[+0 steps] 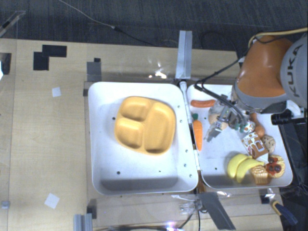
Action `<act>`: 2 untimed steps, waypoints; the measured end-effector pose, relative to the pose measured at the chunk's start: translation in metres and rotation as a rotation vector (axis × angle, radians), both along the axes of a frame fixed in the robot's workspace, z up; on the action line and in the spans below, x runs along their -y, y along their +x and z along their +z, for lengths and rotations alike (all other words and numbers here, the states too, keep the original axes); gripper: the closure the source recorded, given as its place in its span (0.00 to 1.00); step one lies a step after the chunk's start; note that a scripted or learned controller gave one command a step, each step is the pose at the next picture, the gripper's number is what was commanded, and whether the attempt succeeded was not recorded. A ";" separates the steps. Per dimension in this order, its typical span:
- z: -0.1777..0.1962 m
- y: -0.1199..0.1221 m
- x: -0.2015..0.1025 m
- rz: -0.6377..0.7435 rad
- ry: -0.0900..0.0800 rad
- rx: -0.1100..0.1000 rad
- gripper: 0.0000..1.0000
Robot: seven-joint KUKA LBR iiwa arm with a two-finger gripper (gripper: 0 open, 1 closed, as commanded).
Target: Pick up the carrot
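Bananas (240, 165) at right bin's (211, 179) front, carrot (197, 134) by its left wall, gripper (215, 129) beside it, fingers spread, nothing held

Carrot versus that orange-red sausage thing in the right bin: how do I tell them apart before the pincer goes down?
The carrot lies lengthwise along the right bin's left wall; the sausage lies crosswise near the far wall. The carrot tapers and has a green top; the sausage is even in width with rounded ends. The carrot is orange, the sausage redder. Both are slim, lie flat and sit left of the pincer.
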State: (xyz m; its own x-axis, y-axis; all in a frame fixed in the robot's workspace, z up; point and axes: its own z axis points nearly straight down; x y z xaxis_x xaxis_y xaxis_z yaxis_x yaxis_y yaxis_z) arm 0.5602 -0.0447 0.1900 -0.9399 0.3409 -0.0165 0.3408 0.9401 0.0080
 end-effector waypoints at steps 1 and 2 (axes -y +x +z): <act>-0.005 -0.072 -0.009 -0.048 -0.001 -0.013 0.00; -0.004 -0.071 -0.040 -0.146 0.001 -0.010 0.00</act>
